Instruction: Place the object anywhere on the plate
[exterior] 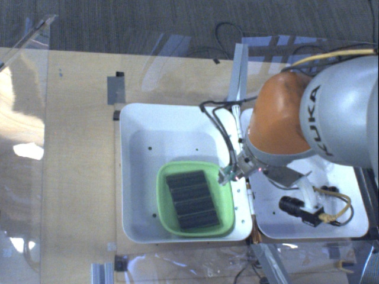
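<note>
Camera view: dark ribbed object (190, 200) already lies on the green plate (163, 182) in the left bin (136, 129), lower centre, so placing looks done; gripper hidden under the arm (320, 120), state unreadable.

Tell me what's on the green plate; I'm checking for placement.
A dark ribbed block lies flat on the plate. The plate's surface beneath it is covered.

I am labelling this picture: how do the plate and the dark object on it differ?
The plate is light green with a raised rim; the object is dark grey and ridged. The plate is larger, and the object lies inside its rim. The plate rests on the left bin; the object rests on the plate. Both are roughly rectangular and equally tilted.
</note>
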